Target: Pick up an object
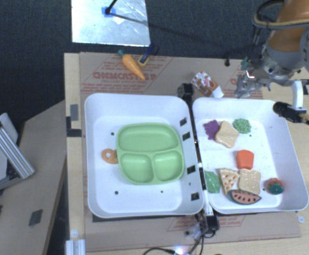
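The grey arm [298,41] reached in from the upper right of the camera view, its orange band [300,7] uppermost. Below the wrist, the tool [248,84] pointed downward and hung at the view's upper right, its tips too small to make out.

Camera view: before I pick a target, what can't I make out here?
- Gripper: small and blurred above the right bin's far rim; whether the jaws are open can't be told.
- Arm: cut off by the top and right edges.
- Round toy at the bin's near right: too blurred to identify.
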`<state>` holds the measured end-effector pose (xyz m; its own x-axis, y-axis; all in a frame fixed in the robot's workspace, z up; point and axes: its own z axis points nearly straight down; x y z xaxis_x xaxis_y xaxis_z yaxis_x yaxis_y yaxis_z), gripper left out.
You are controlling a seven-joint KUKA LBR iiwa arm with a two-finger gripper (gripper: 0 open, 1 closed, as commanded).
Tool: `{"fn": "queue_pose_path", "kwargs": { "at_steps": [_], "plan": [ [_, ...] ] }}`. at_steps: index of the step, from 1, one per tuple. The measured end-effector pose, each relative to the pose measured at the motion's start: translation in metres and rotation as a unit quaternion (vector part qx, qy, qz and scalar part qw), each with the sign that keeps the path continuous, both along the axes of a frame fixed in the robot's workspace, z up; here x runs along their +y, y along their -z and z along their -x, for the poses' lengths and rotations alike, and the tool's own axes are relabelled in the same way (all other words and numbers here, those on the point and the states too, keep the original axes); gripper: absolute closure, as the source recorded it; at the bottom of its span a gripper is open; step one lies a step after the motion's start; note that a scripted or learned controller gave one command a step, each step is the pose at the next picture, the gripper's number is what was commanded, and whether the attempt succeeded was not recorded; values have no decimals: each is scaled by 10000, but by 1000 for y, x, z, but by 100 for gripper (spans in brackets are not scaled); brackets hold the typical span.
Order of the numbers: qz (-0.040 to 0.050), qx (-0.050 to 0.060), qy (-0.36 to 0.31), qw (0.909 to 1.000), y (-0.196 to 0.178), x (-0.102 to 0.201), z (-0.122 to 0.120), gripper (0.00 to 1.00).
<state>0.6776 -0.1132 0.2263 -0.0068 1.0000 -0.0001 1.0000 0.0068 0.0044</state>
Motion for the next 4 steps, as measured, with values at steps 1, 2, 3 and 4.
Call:
{"fn": "queue_pose_path", "kwargs": {
  "at_steps": [1, 2, 3, 4],
  "plan": [
    [-6, 32, -5, 10000, 3, 34, 51, 100],
    [-2, 30, 24, 10000, -4, 54, 104, 100],
    [-9, 38, 4, 10000, -4, 84, 152, 100],
    [-1, 11, 26, 10000, -7, 76, 141, 100]
  ]
}}
